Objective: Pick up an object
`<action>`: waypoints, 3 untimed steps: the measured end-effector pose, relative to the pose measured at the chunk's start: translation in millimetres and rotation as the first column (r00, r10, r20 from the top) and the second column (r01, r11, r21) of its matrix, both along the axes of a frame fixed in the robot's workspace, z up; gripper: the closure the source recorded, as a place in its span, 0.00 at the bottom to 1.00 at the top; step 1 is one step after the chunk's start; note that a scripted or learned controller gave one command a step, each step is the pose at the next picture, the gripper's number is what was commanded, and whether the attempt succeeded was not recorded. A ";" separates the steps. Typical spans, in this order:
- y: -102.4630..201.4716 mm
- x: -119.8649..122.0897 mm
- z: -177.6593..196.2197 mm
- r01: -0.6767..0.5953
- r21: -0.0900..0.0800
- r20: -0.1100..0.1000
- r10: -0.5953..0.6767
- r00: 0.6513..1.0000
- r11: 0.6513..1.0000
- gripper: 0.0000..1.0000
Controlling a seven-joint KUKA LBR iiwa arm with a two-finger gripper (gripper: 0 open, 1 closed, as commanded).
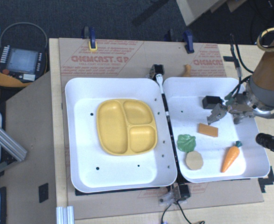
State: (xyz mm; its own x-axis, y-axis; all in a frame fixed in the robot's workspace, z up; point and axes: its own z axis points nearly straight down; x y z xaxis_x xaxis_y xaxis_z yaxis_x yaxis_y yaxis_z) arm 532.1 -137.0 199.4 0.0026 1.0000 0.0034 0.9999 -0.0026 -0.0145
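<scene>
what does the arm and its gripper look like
The arm is a thick rounded body, orange above and grey toward the wrist. Black cables loop along its left side. The gripper is small, dark grey metal, with a black block beside it.

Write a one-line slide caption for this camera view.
Gripper hovers above an orange block in the right bin; a yellow divided tray sits in the left bin.

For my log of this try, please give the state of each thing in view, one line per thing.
Gripper: over the right bin, above the orange block, holding nothing.
Orange block: lying flat in the right bin.
Carrot: lying on its side, leaf end toward the far side.
Green piece: resting beside the round piece.
Round piece: lying flat.
Yellow tray: flat in the left bin.
</scene>
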 end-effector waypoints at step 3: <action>1.3 8.2 -108.2 -0.002 -0.001 0.006 0.002 1.000 1.000 0.00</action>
State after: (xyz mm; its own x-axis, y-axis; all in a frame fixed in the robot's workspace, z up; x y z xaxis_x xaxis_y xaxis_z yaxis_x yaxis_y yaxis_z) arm 540.4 -135.7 91.2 0.0009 1.0000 0.0023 1.0000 -0.0009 -0.0084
